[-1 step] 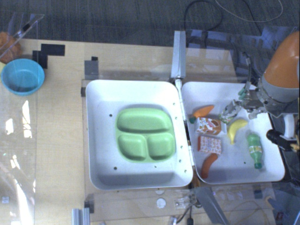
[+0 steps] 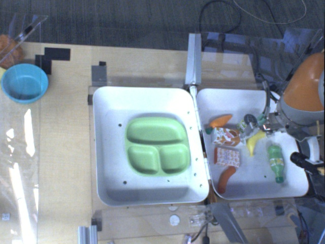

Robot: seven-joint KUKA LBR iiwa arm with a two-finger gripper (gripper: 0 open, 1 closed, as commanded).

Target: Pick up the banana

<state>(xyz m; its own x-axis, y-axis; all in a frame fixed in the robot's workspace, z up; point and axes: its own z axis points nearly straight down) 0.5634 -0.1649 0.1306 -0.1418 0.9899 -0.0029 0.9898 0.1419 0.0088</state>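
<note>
Underneath, pale wooden bench (image 2: 61, 161) (dark carpet (image 2: 127, 9) beyond)

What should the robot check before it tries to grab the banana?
1. Banana in view in the right bin: ok.
2. Gripper close above the banana: ok.
3. Jaws open or shut: cannot tell.
4. Banana between the jaws: cannot tell.
5. Room around the banana: not ok, a snack packet and green bottle lie close by.
6. Green tray in the left bin, out of the way: ok.
</note>
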